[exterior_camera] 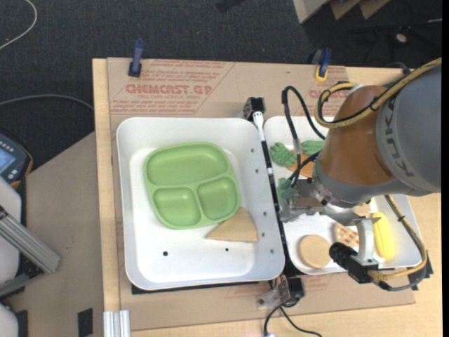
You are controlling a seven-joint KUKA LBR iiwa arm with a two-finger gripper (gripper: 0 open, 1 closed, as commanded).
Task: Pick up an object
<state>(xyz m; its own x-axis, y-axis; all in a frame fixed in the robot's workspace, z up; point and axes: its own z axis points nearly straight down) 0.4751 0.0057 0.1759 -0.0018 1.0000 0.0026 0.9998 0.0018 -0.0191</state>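
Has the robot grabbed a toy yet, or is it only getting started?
Nothing looks picked up yet. The green three-section plastic plate and the tan wedge-shaped piece lie in the left white bin. The grey and orange arm hangs over the right white bin, where a round tan disc and a yellow corn-shaped toy lie. I can't see its fingers, so grabbing and lifting are left.

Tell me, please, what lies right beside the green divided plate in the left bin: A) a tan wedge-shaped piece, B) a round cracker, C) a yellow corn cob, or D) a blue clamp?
A: a tan wedge-shaped piece rests at the lower right edge of the green divided plate in the left bin.
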